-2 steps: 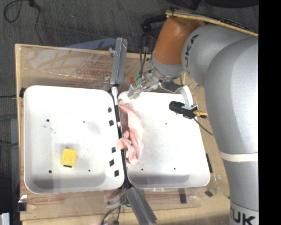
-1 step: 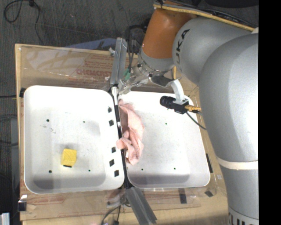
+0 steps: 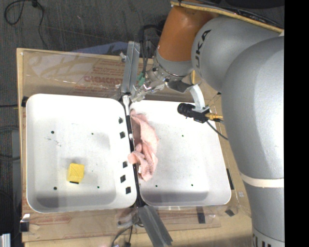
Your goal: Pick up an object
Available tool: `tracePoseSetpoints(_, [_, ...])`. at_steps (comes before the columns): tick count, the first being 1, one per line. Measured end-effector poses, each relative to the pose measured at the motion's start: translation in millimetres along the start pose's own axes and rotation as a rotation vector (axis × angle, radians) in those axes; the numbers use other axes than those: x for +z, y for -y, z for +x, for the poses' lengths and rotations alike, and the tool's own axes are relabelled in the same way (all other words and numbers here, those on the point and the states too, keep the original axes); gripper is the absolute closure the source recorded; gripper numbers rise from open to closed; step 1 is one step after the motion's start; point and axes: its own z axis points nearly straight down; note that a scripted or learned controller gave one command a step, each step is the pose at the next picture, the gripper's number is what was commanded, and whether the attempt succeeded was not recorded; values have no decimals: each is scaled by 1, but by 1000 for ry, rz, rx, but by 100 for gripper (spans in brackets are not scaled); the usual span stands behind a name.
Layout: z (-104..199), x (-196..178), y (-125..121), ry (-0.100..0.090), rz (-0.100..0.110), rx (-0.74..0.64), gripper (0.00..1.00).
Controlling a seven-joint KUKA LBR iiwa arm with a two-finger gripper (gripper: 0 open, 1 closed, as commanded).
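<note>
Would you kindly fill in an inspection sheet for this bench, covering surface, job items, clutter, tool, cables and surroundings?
Surface: two shallow white bins side by side, left bin and right bin, on a bench covered with clear sheeting.
Job's things: pink cloth crumpled along the right bin's left wall; yellow block in the left bin's near part.
Clutter: nothing seen.
Tool: tool at the far end of the divider between the bins, above the cloth's top end; finger state unclear.
Cables: black cable from a fitting over the right bin; dark cables on the floor beyond.
Surroundings: dark floor.
</note>
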Motion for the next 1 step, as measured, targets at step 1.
tracePoseSetpoints(1, [28,42,-9,-2,4,84,100])
